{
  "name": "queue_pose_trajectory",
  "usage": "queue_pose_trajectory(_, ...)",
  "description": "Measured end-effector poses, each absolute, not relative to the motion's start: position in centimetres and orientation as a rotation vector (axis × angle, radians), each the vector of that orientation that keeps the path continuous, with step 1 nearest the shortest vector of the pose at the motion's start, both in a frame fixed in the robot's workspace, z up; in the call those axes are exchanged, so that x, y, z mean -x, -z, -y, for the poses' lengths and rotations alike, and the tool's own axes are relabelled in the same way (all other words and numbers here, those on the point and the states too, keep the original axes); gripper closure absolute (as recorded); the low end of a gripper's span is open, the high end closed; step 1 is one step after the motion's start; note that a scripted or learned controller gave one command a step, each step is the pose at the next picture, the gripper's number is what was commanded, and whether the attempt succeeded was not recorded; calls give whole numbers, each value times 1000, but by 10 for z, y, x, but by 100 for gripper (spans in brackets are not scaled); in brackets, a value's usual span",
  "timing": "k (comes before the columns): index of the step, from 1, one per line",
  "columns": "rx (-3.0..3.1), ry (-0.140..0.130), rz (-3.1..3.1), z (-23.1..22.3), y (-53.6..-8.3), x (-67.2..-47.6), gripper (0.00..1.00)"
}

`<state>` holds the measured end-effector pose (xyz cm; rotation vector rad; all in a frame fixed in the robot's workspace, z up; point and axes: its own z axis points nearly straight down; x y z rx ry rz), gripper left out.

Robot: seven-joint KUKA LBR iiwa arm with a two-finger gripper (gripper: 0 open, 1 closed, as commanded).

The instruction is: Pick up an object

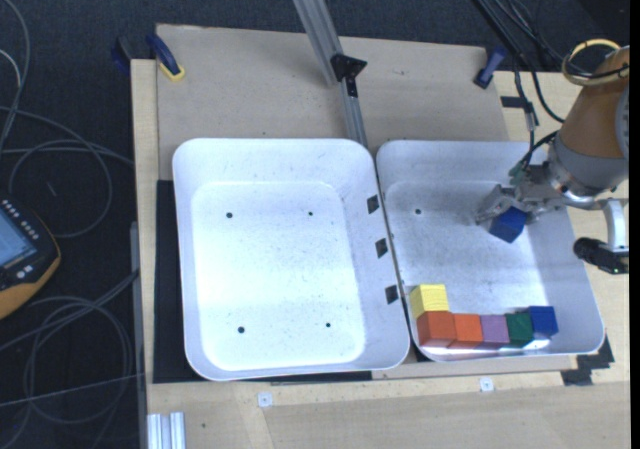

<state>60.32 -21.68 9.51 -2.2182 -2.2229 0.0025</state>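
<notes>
Dark carpet strewn with black cables surrounded a wooden bench (260, 67), on which two shallow white bins had been set side by side. Nothing lay on the speckled floor of the left bin (270, 257). In the right bin (480, 257), a row of small blocks was ranged along the near wall: a yellow block (430, 298) was stacked on an orange block (434, 326), followed by a second orange block (466, 328), a purple block (495, 328), a green block (519, 326) and a dark blue block (542, 319). The arm (592, 127) was extended in from the right, over the far part of the right bin. Its gripper (515, 209) was seen closed about a blue block (508, 226), which was tilted and held between the fingers, well apart from the row. A slanted metal pole (318, 27) was clamped at the far edge of the bench, and blue clamps (165, 55) were fixed at its far corners.
</notes>
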Motion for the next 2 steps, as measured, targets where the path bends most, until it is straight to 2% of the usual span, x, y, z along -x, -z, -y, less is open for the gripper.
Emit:
queue_pose_trajectory(1,2209,-10,2210,216,-100,-677,0)
queue_pose_trajectory(2,2212,-7,2217,216,-112,-678,100)
